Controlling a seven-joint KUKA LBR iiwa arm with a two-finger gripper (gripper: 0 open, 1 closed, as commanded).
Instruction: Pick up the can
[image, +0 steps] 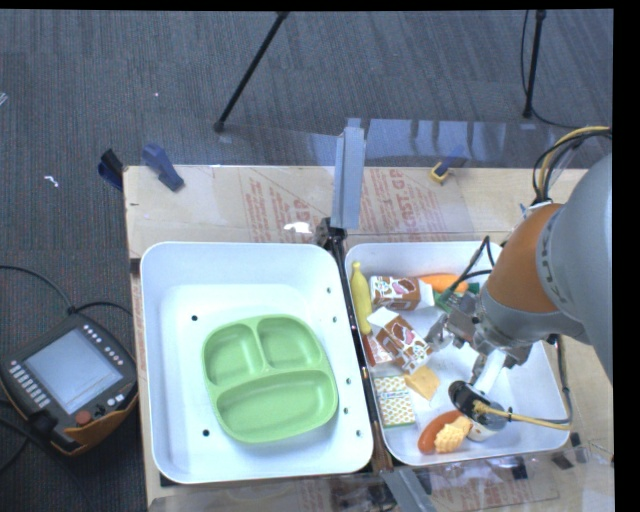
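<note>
Well, the small brown-labelled metal can (394, 292) lying in the right white bin (420, 250) prob. light, stiff, slick: grip across its round sides; jaws open/shut, can't tell.

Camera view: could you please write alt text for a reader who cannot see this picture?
A grey robot arm reaches from the right over the right white bin, crowded with toy food: a banana, a can and small packages. The left white bin holds a green divided plate.

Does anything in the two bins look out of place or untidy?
Nothing looks damaged or spilled. The right bin is crowded: the banana, cartons and other items lie jumbled against each other. The green tray sits slightly askew in the left bin.
</note>
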